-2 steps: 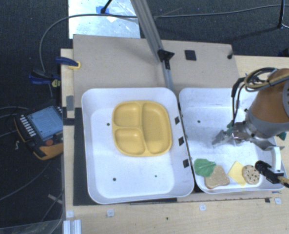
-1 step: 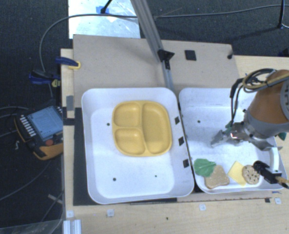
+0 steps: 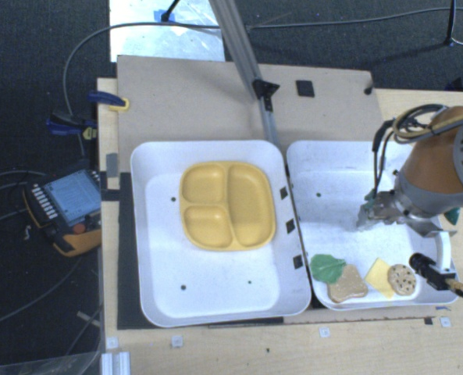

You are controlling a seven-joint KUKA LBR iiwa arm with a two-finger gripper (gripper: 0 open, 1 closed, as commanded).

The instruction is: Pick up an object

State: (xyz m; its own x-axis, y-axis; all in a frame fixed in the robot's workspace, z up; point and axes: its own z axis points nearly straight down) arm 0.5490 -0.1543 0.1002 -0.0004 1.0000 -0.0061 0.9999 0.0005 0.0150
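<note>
Overhead, the gripper [image 3: 372, 212] hangs in the right bin [image 3: 325, 162], nothing visibly gripped, while at five o'clock from it lies the cookie [image 3: 402, 279], probably light, rigid and flat, best pinched across its rim.

Right bin: front edge crowded
4 food pieces [image 3: 361, 278] line the right bin's [image 3: 325, 180] front edge; its middle looks bare.
</note>
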